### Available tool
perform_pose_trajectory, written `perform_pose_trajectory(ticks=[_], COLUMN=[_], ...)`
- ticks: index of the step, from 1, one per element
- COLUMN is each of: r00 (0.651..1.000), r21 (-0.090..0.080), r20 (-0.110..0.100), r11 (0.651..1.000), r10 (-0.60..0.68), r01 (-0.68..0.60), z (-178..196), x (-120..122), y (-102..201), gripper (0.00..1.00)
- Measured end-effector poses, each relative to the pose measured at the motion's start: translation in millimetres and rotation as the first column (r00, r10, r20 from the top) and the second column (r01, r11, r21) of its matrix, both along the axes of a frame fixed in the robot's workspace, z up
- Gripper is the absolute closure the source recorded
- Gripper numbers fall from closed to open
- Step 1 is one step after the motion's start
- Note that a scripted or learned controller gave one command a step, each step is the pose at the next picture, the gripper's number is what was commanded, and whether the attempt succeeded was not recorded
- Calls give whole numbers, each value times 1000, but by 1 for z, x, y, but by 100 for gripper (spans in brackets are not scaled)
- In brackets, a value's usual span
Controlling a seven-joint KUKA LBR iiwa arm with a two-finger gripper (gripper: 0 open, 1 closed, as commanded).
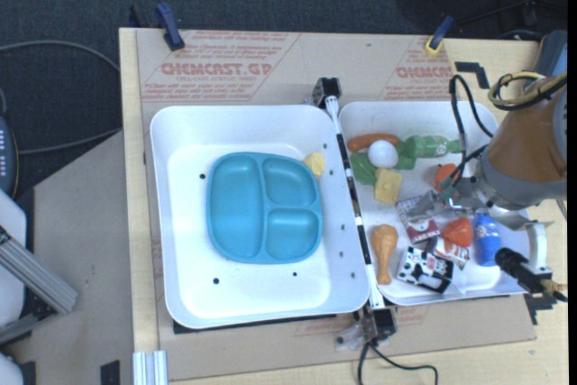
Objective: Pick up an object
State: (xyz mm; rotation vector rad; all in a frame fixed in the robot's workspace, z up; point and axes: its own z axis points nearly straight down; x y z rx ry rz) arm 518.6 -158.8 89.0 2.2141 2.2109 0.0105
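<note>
My gripper (424, 210) reaches in from the right and hangs low over the middle of the right bin (410, 114), among the clutter. Right beside it lie a yellow cheese block (389, 186), an orange-red toy (458, 232) and a red and white packet (424, 234). Further back sit a white ball (383, 154), an orange carrot (364, 142) and a green bottle (425, 146). A tan gourd-shaped toy (385, 246) and a black-and-white spotted item (424, 270) rest near the bin's front. Nothing is visibly held.
The left bin (180, 239) holds a blue divided plate (264, 206) and a small yellow piece (315, 162) by the dividing wall. A blue object (487, 241) lies under the arm (527, 158), which covers the right bin's right side.
</note>
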Motion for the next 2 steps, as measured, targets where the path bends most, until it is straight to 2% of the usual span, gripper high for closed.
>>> perform_pose_trajectory(ticks=[1,2], r00=[1000,1000], r21=[3,3], r20=[1,1], r11=[1000,1000], r10=[1,1], r01=[-1,-1], z=[10,10], x=[1,1], y=[2,1], gripper=[100,0])
